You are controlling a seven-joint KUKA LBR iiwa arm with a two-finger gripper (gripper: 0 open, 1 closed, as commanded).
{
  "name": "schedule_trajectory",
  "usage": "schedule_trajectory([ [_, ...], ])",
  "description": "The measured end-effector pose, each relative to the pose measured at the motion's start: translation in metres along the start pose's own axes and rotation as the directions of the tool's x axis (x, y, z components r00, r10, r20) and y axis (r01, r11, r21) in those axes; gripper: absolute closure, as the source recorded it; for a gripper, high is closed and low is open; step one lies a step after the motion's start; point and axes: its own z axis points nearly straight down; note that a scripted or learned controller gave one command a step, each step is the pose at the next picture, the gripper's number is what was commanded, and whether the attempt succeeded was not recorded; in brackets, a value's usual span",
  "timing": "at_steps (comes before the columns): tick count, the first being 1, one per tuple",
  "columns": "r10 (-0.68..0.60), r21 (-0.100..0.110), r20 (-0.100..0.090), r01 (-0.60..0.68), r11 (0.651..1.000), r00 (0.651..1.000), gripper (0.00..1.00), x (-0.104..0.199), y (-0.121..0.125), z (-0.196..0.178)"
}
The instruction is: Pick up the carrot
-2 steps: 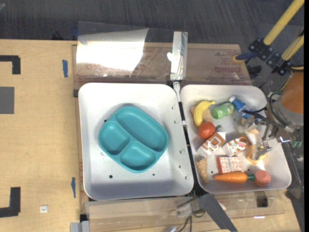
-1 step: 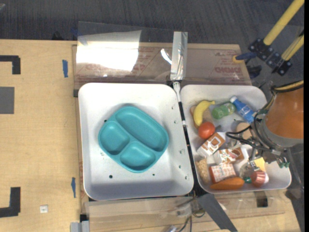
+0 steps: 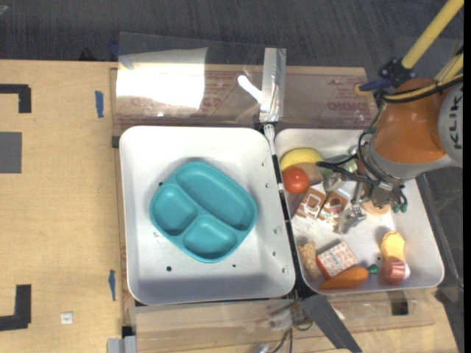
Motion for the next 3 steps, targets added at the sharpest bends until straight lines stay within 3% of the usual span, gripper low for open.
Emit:
schedule_trajectory([
  [1, 0.209, 0.003, -0.001, -0.209, 0.978, 0.978, 0.00, 0.006, -0.041, -0.051],
  [2, 0.182, 0.003, -0.005, -0.182, 0.983, 0.983, 0.00, 0.071, -0.086, 0.000],
  [3, 0.178, 0.005, 0.004, -0.178, 0.984, 0.984, 1.00, 0.068, -0.085, -0.012],
])
